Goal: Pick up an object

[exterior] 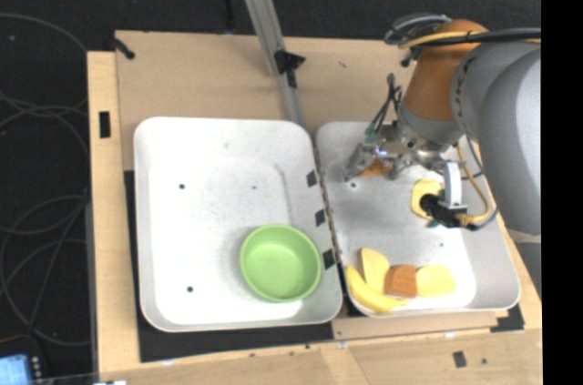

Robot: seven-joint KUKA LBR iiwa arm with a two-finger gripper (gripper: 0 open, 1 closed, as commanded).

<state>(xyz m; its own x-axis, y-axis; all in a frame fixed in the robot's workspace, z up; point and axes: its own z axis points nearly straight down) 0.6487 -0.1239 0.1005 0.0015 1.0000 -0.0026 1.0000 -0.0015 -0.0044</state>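
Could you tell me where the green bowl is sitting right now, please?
The green bowl sits in the left bin, at its near right corner, close to the divider between the bins. Just across that divider lie the yellow pieces in the right bin.

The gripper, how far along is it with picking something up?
Nothing looks picked up yet. The gripper hangs low over the right bin, near its far left corner; whether it holds anything can't be told. Left: the green bowl in the left bin and the yellow and brown pieces lie untouched.
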